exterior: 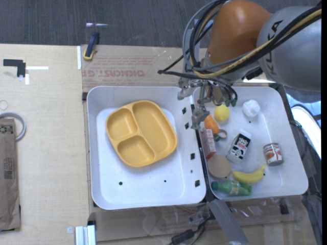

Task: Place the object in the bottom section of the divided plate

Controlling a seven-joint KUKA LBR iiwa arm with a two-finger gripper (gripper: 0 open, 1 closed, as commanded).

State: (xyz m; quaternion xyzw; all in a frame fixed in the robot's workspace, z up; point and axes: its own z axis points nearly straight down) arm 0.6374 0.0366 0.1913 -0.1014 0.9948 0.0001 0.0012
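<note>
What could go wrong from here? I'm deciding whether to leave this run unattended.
1. The gripper hangs over a tight cluster at the right bin's left side: carrot, lemon and a red packet lie close together, so it may catch the wrong item or knock its neighbours.
2. The yellow divided plate sits rotated in the left bin, so a drop aimed at the bottom section could land across a divider.

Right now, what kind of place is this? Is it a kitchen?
Probably not a kitchen, more likely a robot lab or test bench. A big arm reaches over two white bins. One bin holds a yellow plate; the other holds toy-like food, such as a banana and a lemon.
</note>
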